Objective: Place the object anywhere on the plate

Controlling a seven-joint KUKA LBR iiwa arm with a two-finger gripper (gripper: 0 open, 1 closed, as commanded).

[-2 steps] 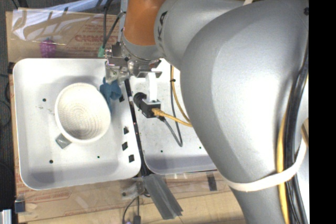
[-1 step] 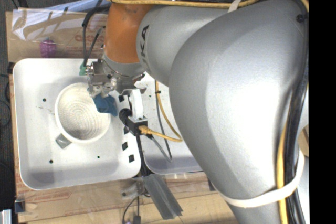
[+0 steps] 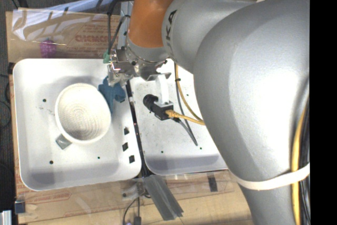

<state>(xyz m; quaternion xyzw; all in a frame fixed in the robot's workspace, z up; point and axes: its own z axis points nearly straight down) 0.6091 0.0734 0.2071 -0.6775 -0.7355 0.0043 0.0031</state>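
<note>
Heads up on where you are right now. The tool (image 3: 117, 77) hangs low over the left bin (image 3: 31, 87), right by the divide with the right bin (image 3: 174, 150). The wrist sits on top of it from this angle, so I honestly can't tell whether it's clamped or released. Don't assume you've got a grip.

Directly under the tool is the blue object (image 3: 111, 95). It's a crumpled-looking blue thing lying just beside the right rim of the white plate (image 3: 81, 113), maybe touching it. Whether it's resting in the bin or dangling off the tool, I can't say from here.

My read is that you're at the carry-and-drop step and not done yet, since the blue object is off to the side of the plate rather than on it.

How I'd do it:
- Confirm the grip first with a small lift, and see if the blue thing comes up with you.
- Then slide toward the middle of the plate, not just over the rim. The plate looks raised at the edge, so a drop on the lip could roll back off.
- Go low before letting go.

Further out there's a small grey piece (image 3: 62, 142) against the plate's lower-left rim. It's well apart from your path, so ignore it.
</note>
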